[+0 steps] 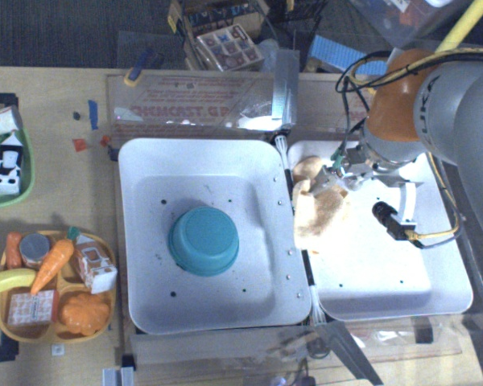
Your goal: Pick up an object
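The grey arm (455, 111) with its orange band (394, 107) is looming large at the right, reaching down into the right white bin (402, 284). Its gripper (344, 171) is hanging low over the bin's upper left corner, just above a tan, soft-looking plush object (318, 207) that is lying against the bin's left wall; the two are too blurred together to tell whether they are touching, and how far the fingers are spread cannot be told. A black cable (394, 219) is dangling from the wrist over the bin's middle. In the left white bin (145, 175) a teal bowl (204, 240) is sitting upside down near the centre. On the counter (56, 143) at the far left, a yellow tray (52, 284) is holding toy food, with a carrot (52, 264) and a banana (8, 281) among it, and a green dish (6, 167) is resting above it. Behind the bins a clear plastic sheet (193, 107) is lying flat.
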{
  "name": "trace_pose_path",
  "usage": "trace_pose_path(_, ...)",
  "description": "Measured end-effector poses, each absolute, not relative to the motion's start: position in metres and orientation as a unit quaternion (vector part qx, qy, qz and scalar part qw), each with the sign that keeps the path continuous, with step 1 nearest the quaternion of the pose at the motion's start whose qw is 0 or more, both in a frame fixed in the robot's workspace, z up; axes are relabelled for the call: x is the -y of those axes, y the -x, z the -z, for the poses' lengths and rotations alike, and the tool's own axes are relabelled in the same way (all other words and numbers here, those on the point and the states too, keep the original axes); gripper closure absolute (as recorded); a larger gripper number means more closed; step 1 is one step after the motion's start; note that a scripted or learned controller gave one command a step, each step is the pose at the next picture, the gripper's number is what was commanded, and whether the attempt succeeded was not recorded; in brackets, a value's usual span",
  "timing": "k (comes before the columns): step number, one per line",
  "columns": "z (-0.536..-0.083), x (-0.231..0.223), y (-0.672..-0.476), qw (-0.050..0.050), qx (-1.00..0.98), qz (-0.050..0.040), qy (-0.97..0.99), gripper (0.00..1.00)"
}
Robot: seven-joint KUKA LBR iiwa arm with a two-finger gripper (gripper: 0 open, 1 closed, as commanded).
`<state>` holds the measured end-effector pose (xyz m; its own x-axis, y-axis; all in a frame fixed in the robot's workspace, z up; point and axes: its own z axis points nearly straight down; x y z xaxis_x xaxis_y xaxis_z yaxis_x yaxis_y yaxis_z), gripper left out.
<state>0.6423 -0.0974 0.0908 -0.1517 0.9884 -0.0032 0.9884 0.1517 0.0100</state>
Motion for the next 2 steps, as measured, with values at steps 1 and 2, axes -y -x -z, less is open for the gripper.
trace_pose_path(1,-0.102,0.098,-0.644,0.006,-0.758,-0.0053,-0.653,1.0)
trace_pose_path(2,-0.186,0.078,-0.668,0.003,-0.84,-0.001,-0.542,1.0)
